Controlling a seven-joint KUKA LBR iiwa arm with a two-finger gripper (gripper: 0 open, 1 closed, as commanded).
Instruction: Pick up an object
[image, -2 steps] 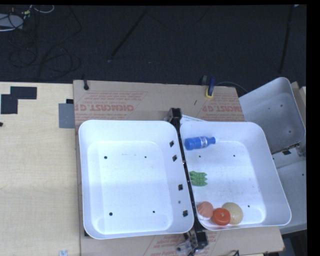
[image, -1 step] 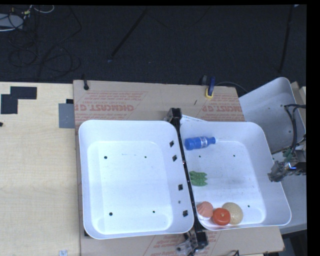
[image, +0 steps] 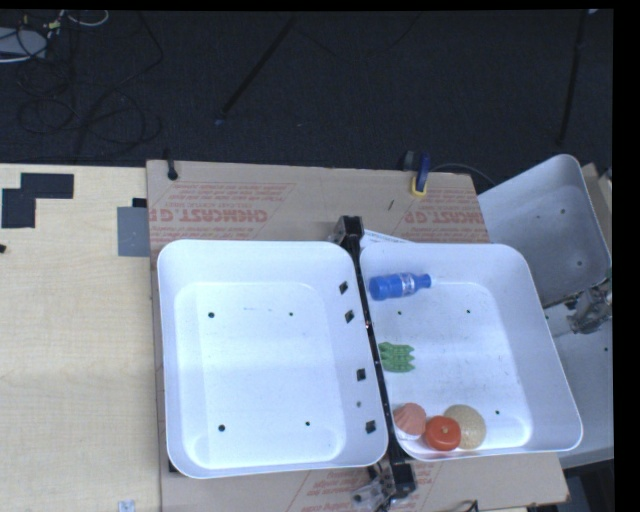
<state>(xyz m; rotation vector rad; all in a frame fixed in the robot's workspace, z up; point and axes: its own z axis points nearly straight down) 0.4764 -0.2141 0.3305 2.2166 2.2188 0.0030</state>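
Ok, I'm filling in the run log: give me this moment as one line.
right bin: bottle, green item, three round pieces near front corner | left bin | nothing lifted yet

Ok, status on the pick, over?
Nothing picked yet. Blue plastic bottle, green ridged piece, red round lid lie in right white bin. Access open.

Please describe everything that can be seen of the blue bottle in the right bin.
The blue bottle is small, and its body looks like shiny blue plastic. It has a pale, whitish cap on the end that points right. It lies on its side, almost level across the picture with the cap end slightly higher. It rests at the far left corner of the right bin, against the sloping white wall and close to the black divider between the bins. Nothing else touches it; the green item lies apart, nearer the camera.
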